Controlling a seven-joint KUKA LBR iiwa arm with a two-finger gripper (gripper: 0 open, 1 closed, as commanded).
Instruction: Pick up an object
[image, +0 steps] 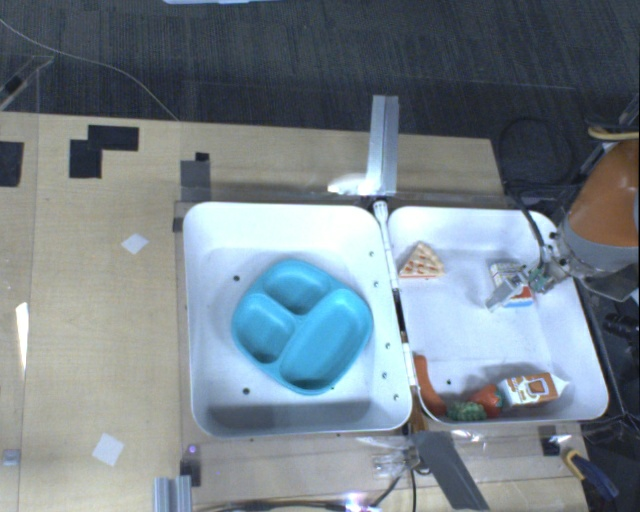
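My gripper (503, 284) hangs low in the upper right part of the right bin (590, 345), reaching in from the right under the orange-banded wrist (608, 205). Its two grey fingers stand apart, so it is open. A small white, red and blue object (519, 296) lies on the bin floor right at the lower finger, partly covered by it. A triangular waffle-patterned piece (421, 262) lies to the left, well apart from the gripper.
Along the right bin's front edge lie a red sausage (422, 377), a green broccoli piece (463, 409), an orange piece (487, 397) and a small juice carton (528, 389). The left bin (205, 300) holds a blue divided plate (301, 325). A metal post (384, 145) stands behind the bins.
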